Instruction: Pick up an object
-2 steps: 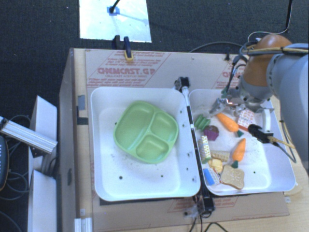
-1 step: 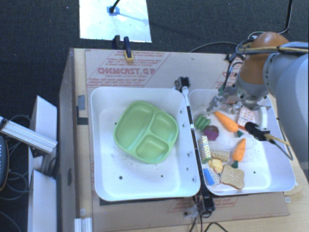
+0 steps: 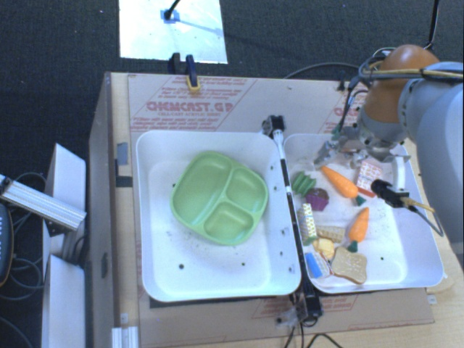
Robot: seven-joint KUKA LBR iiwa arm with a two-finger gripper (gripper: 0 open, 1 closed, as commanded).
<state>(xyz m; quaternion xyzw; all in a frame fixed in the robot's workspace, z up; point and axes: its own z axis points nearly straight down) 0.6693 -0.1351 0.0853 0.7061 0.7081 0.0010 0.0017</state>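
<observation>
Cardboard-topped bench (image 3: 210,100), dark carpet (image 3: 58,42), white bins (image 3: 156,216)

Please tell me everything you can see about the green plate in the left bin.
The green plate is pale lime, looks like smooth plastic, and has rounded corners. Raised ridges divide it into three compartments: one large and two smaller. Nothing lies in them. It rests right side up, turned at an angle, near the middle of the left bin, apart from the walls. Nothing else touches it.
</observation>
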